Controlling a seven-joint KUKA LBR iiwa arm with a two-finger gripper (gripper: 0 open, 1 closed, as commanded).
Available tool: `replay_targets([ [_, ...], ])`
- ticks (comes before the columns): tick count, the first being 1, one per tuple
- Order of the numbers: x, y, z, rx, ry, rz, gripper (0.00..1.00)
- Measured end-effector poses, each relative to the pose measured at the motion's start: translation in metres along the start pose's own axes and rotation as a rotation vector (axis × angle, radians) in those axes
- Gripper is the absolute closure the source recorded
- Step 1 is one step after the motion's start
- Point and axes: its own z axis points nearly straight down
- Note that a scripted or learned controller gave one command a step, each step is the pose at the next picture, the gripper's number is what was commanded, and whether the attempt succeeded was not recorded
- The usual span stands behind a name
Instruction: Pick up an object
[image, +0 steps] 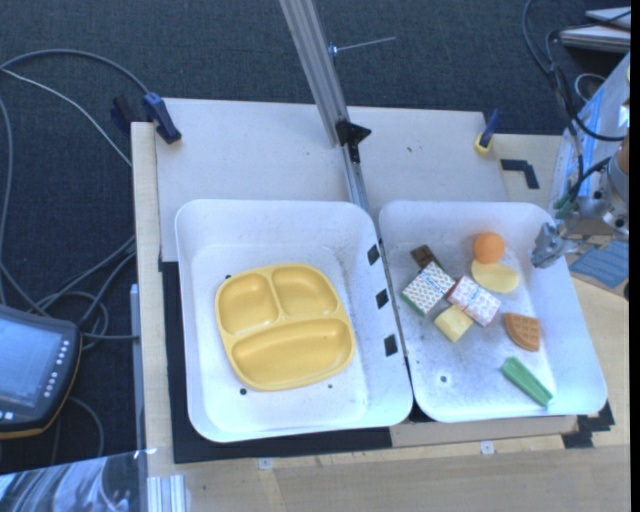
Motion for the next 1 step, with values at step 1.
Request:
replay_targets([
  [1,0.0517,0.0067,0.0087,0.009,0.006,-0.005,1.00],
])
